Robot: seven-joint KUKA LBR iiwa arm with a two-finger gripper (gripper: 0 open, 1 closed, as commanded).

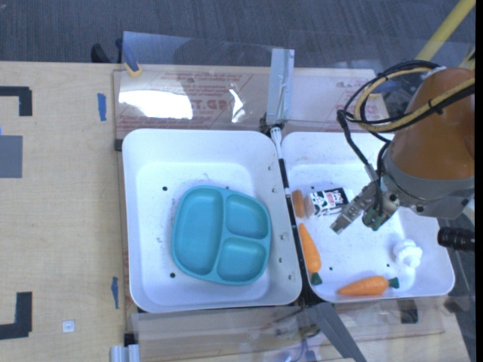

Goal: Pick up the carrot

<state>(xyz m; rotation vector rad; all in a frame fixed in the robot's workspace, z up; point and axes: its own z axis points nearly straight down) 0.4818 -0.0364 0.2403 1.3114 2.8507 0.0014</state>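
Note:
Two carrots lie in the right bin (434,277). One carrot (308,250) rests along the bin's left wall, pointing toward the front. The other carrot (365,286), with a green stub, lies sideways near the front wall. My gripper (361,219) hangs over the middle of the right bin, right of the first carrot and above the second, touching neither. Its two fingers stand apart with nothing between them.
A black-and-white carton (329,200) and a small brown piece (298,203) lie just left of the gripper. A white lumpy object (409,257) sits at the right bin's front right. The left bin (143,164) holds a blue divided plate (221,234).

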